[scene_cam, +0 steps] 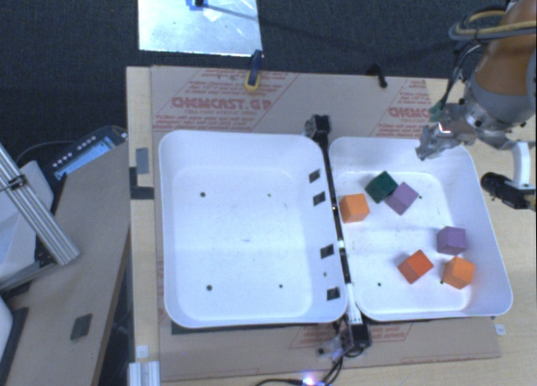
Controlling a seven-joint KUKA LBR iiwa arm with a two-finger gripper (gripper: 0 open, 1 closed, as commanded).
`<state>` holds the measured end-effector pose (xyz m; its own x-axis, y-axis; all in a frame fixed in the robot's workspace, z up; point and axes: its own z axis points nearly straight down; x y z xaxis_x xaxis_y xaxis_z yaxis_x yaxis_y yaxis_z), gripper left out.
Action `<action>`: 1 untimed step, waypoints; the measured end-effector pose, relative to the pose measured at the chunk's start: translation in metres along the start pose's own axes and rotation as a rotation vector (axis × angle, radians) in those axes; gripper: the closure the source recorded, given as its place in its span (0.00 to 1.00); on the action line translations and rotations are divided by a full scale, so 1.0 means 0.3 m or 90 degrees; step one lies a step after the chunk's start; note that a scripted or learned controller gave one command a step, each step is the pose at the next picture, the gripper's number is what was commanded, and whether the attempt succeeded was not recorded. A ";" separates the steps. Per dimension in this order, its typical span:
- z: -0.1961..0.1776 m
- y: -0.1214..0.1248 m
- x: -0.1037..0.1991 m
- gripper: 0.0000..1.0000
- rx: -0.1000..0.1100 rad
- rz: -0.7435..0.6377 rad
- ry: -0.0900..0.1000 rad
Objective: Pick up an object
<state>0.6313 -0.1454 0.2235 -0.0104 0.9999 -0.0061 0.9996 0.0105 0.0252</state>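
Gripper (430, 148) hangs above right bin's (495, 292) far edge; finger spread unclear, nothing visibly held.

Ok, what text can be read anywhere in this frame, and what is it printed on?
"CHEMCAST GP" in red, on the brown board under the bins, left of its top edge.
The same red print on the board's right part, slanted, partly hidden by the arm: too blurred to read for certain.
Smaller red lines around the brand: too small to read.
Blocks and bins: no text.
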 end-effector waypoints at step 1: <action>-0.100 0.025 0.472 1.00 0.012 -0.005 0.008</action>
<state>0.6365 -0.0036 0.2527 -0.0189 0.9998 0.0055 0.9998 0.0188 0.0070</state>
